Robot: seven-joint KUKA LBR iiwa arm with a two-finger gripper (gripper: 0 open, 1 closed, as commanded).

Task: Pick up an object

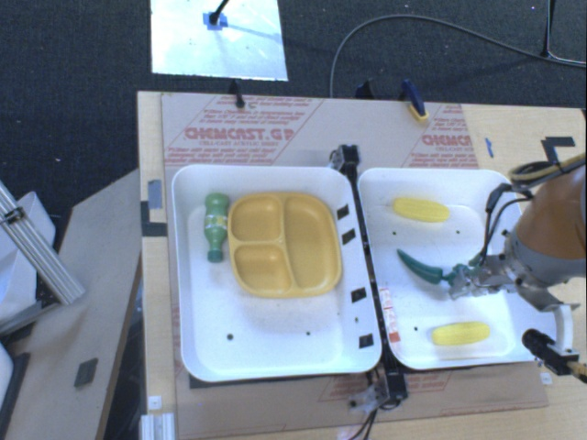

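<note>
In the right bin (495, 183) a dark green curved object (420, 267) lies near the middle. Its right end reaches my gripper (457, 282), which sits low over the bin floor at the end of the grey and orange arm (550, 232). One yellow oblong object (421, 211) lies at the back of this bin. Another yellow oblong object (460, 334) lies at the front, just below the gripper. The green object's right tip is hidden where it meets the gripper.
The left bin (188, 273) holds a yellow divided plate (283, 244) with a green bottle (215, 226) lying along its left side. A black divider (359, 246) with clips runs between the bins. Cables run along the arm at the right.
</note>
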